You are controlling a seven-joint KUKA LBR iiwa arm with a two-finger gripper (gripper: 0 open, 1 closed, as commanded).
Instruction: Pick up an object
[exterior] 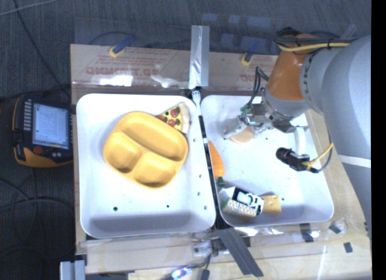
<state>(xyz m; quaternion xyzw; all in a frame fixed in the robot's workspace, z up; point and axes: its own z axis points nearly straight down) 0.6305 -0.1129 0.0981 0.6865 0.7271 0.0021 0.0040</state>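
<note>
While the grey two-finger gripper [244, 122] sits low over a pale tan, rounded object [243, 136] in the right white bin [313, 209], its jaw state is unclear; closing and lifting would follow.

Carrot [216, 159] in right bin [319, 203]

Glossy yellow plastic tray [146, 148], smooth white plastic bins [96, 206], matt grey carpet [48, 31]

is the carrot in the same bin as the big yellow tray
No, the carrot lies along the left wall of the right bin, while the yellow tray sits in the left bin.
</note>
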